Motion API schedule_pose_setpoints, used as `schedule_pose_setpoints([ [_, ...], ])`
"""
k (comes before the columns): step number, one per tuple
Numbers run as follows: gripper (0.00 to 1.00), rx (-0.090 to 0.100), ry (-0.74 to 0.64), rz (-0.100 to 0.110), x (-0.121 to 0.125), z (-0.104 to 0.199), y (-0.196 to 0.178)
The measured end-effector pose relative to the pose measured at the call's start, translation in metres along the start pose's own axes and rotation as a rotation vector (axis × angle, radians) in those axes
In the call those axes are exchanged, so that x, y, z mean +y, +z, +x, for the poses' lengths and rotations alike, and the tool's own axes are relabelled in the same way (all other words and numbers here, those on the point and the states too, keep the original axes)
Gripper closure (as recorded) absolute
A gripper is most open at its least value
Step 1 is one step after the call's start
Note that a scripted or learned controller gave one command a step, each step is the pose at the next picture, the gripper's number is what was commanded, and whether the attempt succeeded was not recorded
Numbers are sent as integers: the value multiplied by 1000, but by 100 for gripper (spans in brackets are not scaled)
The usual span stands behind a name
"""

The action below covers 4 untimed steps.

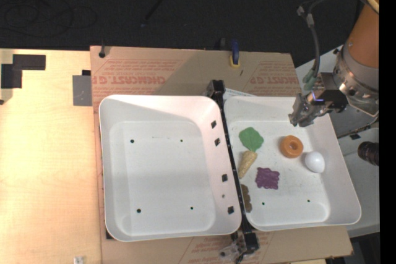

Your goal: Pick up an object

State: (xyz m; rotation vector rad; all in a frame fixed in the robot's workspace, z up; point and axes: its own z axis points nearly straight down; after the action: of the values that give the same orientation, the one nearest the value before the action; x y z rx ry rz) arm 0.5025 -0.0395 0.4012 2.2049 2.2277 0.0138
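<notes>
Starting wide: pale wooden bench, topped with a sheet of brown cardboard, presumably as a flat, grippy bed for the two bins. On that, left bin and right bin pressed side by side, pinned along the shared edge by black clips, most likely against sliding when nudged. Reaching in from the right, grey-and-orange arm, angled down over the far corner of the right bin. At its tip, gripper, hanging above the bin floor near the back wall, nothing visible in its grasp. Cannot tell whether set wide or narrow; too dark and small to read. Well apart from most of the pile, so looks like an approach not yet committed to any target. Now the candidates, all lying loose in the right bin. Purple lump near the middle of the floor. Green lump farther back, just beside the divider. Pale cone-shaped piece between green and purple, touching the green one or nearly so, hard to say which. Orange ring, nearest the gripper, lying flat with bare floor around it. White ball just beside the ring, toward the near right, possibly touching. Down by the divider, small brown scrap, tucked against the wall and awkward to reach. Best bet, by judgement: ring or ball, closest and with room on both sides for a clean descent, though the ball liable to roll away under a clumsy touch.
</notes>
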Motion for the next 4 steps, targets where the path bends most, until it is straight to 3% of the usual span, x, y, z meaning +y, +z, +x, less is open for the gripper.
schedule_pose_setpoints([
  [1, 100, 0, 17, 29, -32, -57, 147],
  [2, 100, 1, 1, 4, -26, 20, 40],
  [3, 100, -2, 8, 6, 7, 36, -36],
  [4, 100, -2, 14, 25, -5, 11, 88],
])
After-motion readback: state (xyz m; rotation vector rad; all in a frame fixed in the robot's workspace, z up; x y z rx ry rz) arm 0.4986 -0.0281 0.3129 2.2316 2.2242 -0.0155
